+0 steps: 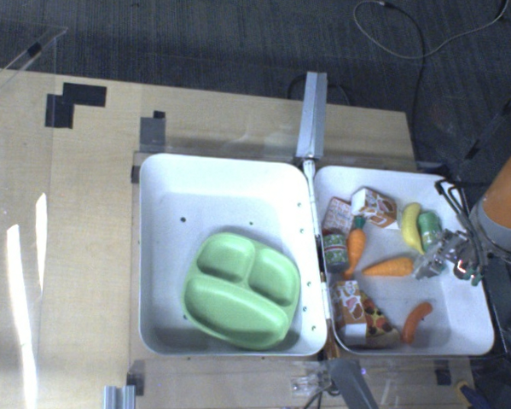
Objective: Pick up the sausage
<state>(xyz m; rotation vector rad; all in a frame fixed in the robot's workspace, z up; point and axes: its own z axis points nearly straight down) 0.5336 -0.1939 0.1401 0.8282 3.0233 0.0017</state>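
Gripper (434,262), finger state indiscernible, hovers at right of the right bin (470,339), just beside a carrot (389,267); sausage (416,321) lies below it, lower right.

A light green tray (242,291) lies in a white bin (160,237), beside an orange-red sausage (416,321) and orange carrot (389,267)

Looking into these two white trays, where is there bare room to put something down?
Most room is in the left bin: its far strip and left side around the green divided plate. In the right bin, bare floor lies at the near right corner, right of the sausage. Its left side and middle are crowded with packets and carrots.
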